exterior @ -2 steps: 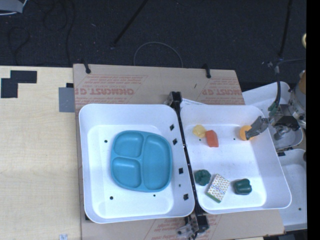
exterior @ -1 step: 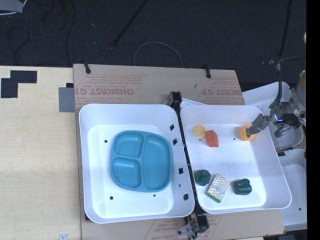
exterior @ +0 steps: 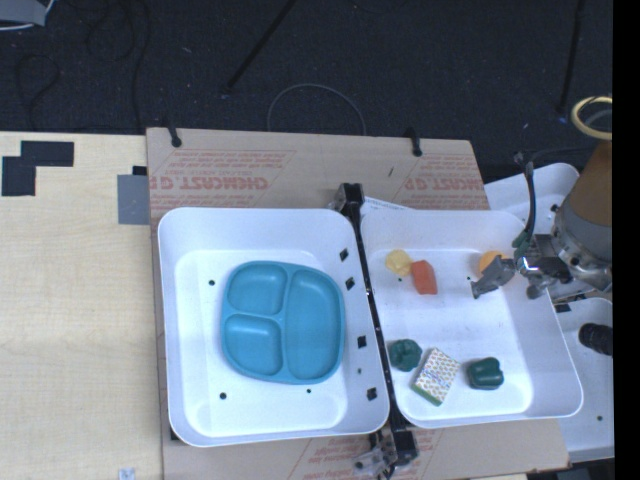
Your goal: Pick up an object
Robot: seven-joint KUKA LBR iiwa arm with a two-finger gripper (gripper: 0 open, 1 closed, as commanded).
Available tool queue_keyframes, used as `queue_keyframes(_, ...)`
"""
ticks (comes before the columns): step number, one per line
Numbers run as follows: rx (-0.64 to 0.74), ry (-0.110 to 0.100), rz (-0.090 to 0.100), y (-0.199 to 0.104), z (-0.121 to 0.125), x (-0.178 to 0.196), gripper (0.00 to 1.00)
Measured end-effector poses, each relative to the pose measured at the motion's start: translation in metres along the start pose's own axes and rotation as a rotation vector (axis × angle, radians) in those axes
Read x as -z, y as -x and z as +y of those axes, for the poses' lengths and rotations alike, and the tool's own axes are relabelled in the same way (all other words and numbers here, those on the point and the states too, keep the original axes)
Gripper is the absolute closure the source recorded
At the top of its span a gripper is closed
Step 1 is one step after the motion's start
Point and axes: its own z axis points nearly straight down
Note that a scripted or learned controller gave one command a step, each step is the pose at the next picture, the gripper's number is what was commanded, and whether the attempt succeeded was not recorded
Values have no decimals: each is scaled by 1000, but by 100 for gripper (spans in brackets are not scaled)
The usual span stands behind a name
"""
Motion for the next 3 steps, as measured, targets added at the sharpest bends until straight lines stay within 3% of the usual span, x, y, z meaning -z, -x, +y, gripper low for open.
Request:
queue_keyframes(2,-1,1,0,-1,10,-114,0)
queue_keyframes(3,-5,4,-1,1,10,-101,100)
